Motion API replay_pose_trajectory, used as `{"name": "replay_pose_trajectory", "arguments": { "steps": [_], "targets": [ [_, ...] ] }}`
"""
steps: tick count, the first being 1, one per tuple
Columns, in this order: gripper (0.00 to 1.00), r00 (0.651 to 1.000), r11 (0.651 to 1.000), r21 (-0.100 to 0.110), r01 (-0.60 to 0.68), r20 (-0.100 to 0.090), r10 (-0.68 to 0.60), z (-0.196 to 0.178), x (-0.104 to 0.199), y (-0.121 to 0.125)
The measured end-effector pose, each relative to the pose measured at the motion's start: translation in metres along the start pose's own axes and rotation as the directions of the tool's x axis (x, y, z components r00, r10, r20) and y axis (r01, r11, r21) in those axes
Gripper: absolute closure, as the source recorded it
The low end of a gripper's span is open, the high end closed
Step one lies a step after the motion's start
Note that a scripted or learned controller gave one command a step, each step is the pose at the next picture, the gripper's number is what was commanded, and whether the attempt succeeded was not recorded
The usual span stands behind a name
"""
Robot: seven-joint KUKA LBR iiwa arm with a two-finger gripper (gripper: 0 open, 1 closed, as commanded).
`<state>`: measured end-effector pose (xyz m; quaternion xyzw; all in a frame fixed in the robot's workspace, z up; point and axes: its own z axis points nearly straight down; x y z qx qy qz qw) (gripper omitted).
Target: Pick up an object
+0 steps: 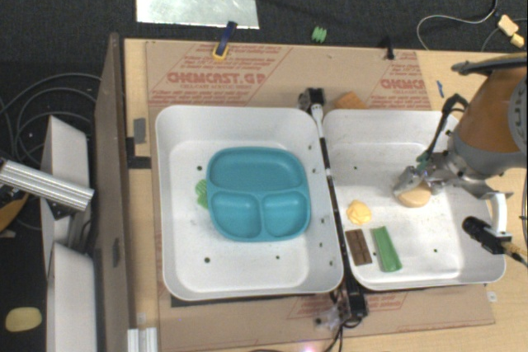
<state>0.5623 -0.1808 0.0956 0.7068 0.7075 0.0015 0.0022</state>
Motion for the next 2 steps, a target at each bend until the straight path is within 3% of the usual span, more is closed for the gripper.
{"name": "replay_pose_trajectory", "arguments": {
  "steps": [1, 2],
  "targets": [
    [1.0, 1.0, 1.0, 0.001, 0.009, -0.002, -0.009, 0.012, 0.059, 0.033],
    [1.0, 1.0, 1.0, -0.005, 0.014, -0.005, -0.014, -0.095, 0.17, 0.029]
  ]
}}
